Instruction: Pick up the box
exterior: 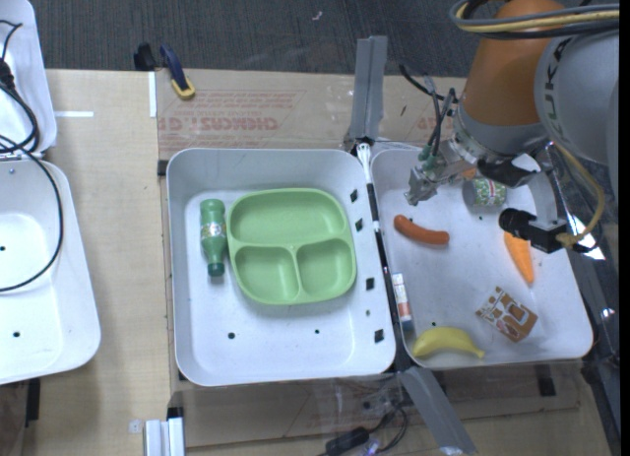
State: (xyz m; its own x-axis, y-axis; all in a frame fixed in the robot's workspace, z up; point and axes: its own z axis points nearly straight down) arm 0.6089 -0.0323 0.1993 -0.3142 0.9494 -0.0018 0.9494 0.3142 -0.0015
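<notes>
Two white bins sit on the worktop point(108, 109). Right bin point(566, 331) holds the box point(507, 313) near its near-right corner, beside a banana point(448, 343), carrot point(521, 257) and sausage point(422, 232). Hand point(423, 186) hovers at the far-left, well apart from the box; grip state cannot be told. Left bin point(197, 346): green tray point(290, 244), green bottle point(213, 235).

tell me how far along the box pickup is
Nothing looks done yet: the box lies flat on the floor of the right bin, near its front right corner. In hand: the end effector is over the bin's back left part, by the sausage, well apart from the box. Left: move over the box, grasp and lift it.
</notes>
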